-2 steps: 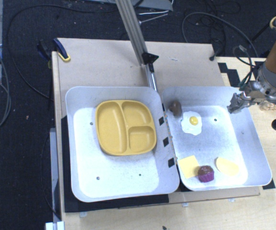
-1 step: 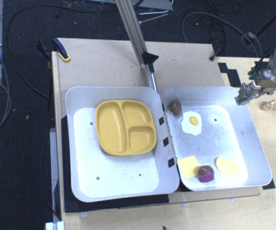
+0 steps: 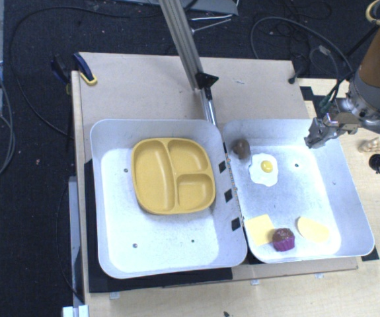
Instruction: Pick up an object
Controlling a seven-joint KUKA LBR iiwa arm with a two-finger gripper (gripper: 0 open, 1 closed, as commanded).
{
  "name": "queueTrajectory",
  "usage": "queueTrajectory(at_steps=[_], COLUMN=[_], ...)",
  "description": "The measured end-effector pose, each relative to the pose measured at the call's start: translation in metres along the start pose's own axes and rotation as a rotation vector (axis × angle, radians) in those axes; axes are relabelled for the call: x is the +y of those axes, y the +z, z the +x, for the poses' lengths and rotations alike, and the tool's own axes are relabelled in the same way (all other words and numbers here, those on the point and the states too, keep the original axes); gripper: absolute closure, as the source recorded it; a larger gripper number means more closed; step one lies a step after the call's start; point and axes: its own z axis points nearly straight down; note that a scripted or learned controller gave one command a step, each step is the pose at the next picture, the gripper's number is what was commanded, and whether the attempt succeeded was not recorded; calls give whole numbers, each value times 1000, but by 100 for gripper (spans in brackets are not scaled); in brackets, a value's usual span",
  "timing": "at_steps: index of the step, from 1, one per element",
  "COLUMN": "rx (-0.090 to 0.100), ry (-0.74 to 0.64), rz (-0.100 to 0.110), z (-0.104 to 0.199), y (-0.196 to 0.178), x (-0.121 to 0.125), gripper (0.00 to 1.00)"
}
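1. Toys for picking all sit loose in the right bin (image 3: pixel 348 197): fried egg (image 3: pixel 264 170), brown lump (image 3: pixel 241 148), cheese square (image 3: pixel 260 230), purple piece (image 3: pixel 283 239), yellow slice (image 3: pixel 313 229).
2. Gripper (image 3: pixel 320 135) hangs over that bin's far right corner, carrying nothing; I can't tell its state.
3. Left bin (image 3: pixel 110 236) holds just a yellow divided plate (image 3: pixel 174 176).
4. My arm's upper part is cut off.

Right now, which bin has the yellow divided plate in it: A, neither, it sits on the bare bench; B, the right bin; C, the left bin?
C: the yellow divided plate lies inside the left bin, while the right bin holds the fried egg and other small food pieces.
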Motion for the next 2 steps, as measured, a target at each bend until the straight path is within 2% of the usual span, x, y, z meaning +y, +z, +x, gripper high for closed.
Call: queueTrajectory(at_steps=[2], rx=[0], ry=[0], rz=[2], z=[102], y=[23], x=[-12], gripper=[100])
